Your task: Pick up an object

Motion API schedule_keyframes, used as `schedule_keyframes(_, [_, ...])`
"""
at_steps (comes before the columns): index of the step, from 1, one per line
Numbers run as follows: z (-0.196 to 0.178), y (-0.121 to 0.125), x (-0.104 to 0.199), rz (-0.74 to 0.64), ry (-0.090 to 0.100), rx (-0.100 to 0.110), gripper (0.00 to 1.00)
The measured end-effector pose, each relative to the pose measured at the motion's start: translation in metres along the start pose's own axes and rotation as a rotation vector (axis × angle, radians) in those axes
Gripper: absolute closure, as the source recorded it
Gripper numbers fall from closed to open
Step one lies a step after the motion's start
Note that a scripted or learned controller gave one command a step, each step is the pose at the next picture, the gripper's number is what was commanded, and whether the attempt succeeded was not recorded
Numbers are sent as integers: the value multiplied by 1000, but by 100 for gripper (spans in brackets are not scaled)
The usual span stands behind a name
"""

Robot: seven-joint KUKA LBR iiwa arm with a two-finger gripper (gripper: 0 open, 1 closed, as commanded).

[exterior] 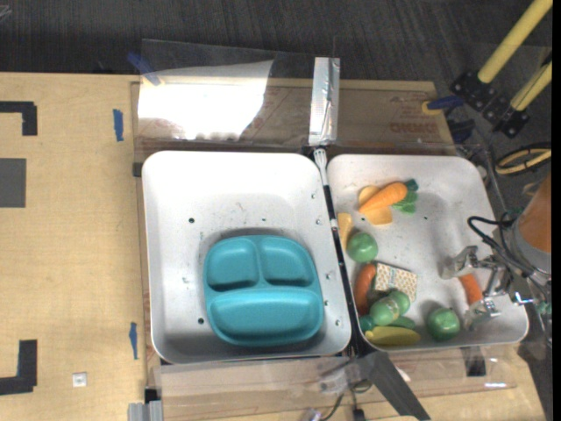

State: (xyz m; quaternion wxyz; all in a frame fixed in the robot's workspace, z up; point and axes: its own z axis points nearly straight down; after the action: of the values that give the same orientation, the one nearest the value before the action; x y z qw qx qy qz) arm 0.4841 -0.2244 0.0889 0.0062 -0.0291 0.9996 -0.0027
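The right bin (pixel 438 178) holds toy food: an orange carrot with a green top (pixel 386 200), a green ball (pixel 362 247), a red-orange piece (pixel 365 286), a green vegetable (pixel 388 307), a yellow banana (pixel 394 334) and another green ball (pixel 443 323). My gripper (pixel 474 283) is low over that bin's right side, its metal fingers (pixel 458 261) apart. A small orange piece (pixel 472 288) lies between them, and the fingers do not look closed on it.
The left bin (pixel 175 200) carries a teal divided plate (pixel 261 288). A metal divider (pixel 324 103) stands behind the bins. A speckled card (pixel 396 279) lies among the toys. Black cables (pixel 491 231) trail by the gripper. Yellow poles (pixel 521 24) cross the top right.
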Motion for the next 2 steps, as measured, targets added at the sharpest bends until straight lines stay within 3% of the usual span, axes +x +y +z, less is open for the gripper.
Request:
schedule_keyframes(1, [0,2,-3,-65,-1,1,0])
schedule_keyframes(2, [-13,3,-8,-67,-14,4,100])
